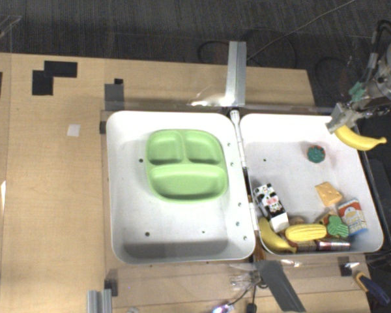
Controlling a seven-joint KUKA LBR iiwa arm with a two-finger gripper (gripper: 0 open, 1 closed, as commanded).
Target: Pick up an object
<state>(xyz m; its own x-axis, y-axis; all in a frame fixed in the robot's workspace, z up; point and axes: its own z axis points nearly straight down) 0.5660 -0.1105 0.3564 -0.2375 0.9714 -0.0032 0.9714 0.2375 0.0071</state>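
Lift step: gripper (342,124) closed on 1 end of a banana (358,139), hanging over the right bin's (280,142) far right rim; next needs steady raise, grip looks marginal.

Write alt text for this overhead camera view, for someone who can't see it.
A robot gripper holds a yellow banana by one end above the far right corner of the right bin. That bin also contains a second banana, a corn cob, a cow-patterned carton and other small toys. The left bin holds a green divided plate.
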